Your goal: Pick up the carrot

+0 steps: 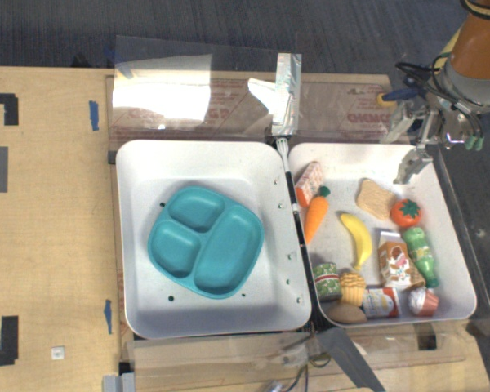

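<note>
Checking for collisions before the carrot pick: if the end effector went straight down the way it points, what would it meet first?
Probably the bare floor of the right bin near the bread slice; depth is unclear.

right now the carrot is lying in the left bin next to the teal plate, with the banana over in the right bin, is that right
Not quite. The carrot lies in the right bin, against its left wall, not in the left bin. The teal plate sits in the left bin, and the banana is in the right bin, as you said. The camera view shows it.

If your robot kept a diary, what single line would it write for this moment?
carrot: lying in right bin, left side | gripper: above bin's back right, apart from carrot | pick not yet done
</note>
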`<state>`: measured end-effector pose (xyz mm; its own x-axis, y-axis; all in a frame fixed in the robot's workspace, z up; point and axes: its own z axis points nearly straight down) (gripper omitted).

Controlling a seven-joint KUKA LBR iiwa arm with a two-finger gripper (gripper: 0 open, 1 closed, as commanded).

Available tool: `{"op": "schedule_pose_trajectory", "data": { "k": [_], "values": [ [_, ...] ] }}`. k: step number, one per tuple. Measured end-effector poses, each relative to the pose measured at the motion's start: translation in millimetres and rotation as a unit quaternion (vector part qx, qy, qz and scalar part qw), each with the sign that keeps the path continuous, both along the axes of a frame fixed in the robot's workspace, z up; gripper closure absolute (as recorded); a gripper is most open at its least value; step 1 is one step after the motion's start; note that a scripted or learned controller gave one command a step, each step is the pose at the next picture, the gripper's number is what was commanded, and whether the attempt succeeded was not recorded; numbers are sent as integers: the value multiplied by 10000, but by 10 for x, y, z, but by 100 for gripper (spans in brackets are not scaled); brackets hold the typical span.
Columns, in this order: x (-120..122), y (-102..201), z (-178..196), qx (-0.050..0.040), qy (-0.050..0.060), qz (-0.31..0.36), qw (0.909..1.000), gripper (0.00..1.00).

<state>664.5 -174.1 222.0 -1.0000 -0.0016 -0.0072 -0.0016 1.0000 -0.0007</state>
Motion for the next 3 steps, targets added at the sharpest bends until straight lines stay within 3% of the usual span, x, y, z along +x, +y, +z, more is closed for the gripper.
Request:
{"op": "schedule_pose_trajectory", "data": {
  "k": [1, 2, 3],
  "values": [
    [-29, 649, -811, 21, 39, 278, 9996, 0],
    [-82, 799, -1233, -7, -25, 735, 9973, 0],
    [-595, 770, -1324, 6, -25, -113, 9999, 0]
  ]
}}
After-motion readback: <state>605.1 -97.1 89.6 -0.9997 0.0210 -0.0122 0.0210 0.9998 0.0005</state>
